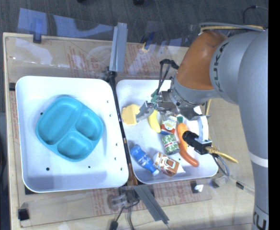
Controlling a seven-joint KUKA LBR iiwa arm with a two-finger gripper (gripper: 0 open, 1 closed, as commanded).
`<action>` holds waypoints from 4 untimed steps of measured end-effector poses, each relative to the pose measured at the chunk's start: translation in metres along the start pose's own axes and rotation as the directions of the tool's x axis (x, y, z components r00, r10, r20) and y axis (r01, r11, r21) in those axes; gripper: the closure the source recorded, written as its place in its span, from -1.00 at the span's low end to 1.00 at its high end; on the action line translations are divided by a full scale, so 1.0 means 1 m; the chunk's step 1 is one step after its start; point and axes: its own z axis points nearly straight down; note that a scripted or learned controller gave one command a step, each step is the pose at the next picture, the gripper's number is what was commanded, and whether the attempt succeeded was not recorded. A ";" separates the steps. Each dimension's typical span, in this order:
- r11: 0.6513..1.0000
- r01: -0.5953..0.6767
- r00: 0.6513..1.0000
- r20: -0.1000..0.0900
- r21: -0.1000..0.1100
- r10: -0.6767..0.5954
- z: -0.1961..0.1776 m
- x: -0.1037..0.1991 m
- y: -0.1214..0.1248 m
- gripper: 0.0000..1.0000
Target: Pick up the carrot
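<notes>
Now the long orange carrot lies just lower-right of our tool, slanting down-right; whether the tool is clenched, we cannot tell.

glossy plastic carrot, smooth blue plastic tray

The orange carrot is crowded closely by a small green can and a brown carton; the right white bin's far strip is left bare.
</notes>
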 end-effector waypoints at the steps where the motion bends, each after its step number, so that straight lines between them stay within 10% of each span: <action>1: 0.990 -0.143 0.990 0.001 0.001 0.143 0.080 -0.023 -0.004 -1.00; 2: 0.997 -0.079 0.997 0.000 -0.013 0.079 0.097 -0.070 0.031 -1.00; 3: 0.997 -0.075 0.997 0.001 -0.011 0.075 0.089 -0.070 0.031 1.00; 4: 0.997 -0.078 0.997 0.001 -0.005 0.078 -0.022 -0.022 0.077 1.00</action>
